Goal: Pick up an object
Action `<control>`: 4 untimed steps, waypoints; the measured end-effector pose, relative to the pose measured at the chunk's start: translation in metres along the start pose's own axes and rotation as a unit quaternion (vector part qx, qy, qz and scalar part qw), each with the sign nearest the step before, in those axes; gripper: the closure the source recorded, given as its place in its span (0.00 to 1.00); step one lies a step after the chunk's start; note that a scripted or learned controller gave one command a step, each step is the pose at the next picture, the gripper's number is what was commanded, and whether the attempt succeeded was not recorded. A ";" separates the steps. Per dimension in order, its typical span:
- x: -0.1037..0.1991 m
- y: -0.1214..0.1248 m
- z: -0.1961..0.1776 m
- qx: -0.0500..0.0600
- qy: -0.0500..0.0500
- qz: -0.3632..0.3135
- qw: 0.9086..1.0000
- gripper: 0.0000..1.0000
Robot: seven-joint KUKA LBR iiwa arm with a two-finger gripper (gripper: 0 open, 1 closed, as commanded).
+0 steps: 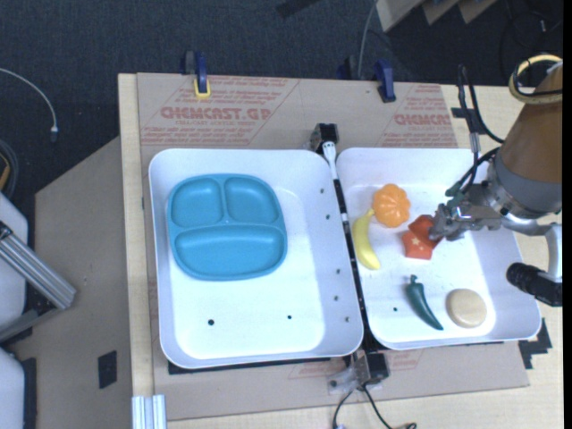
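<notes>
**Gripper down at red piece, lift not yet shown**

Arm (534,150) reaches in from the right, w/ the gripper (444,225) low in the right bin (500,329), right at the red piece (418,239). Its tip touches or overlaps the red piece's right edge; can't tell if the jaws are open or closed around it, too small and dark at this angle. Red piece looks like it sits on the bin floor, so I judge the pick as approach/grasp stage: reach done; grip unconfirmed; lift left to do.

Other items in the right bin: orange ball (391,205) just above-left of the red piece, nearly touching it; banana (364,240) along the left wall; green pepper (422,303) and beige disc (466,307) near the front, apart from the gripper.

Left bin (241,329) holds a blue tray (228,226), 3 compartments, nothing in them.

Surface: both bins on a brown board (268,105), printed lettering, clamped at the back w/ 2 blue clamps (198,70). Room: dark carpet-like floor, cables, metal framing at left edge.
</notes>
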State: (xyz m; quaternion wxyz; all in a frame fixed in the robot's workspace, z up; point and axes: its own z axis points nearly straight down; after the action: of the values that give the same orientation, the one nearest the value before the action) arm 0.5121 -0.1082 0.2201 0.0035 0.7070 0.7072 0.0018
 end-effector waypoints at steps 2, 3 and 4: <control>0.043 0.022 -0.046 0.002 0.001 -0.003 1.000 1.00; 0.086 0.049 -0.046 0.002 0.001 -0.002 1.000 1.00; 0.134 0.073 -0.023 0.003 0.001 -0.002 1.000 1.00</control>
State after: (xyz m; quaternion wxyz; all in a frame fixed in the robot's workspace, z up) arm 0.5845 0.0263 0.2436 0.0009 0.7054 0.7088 0.0007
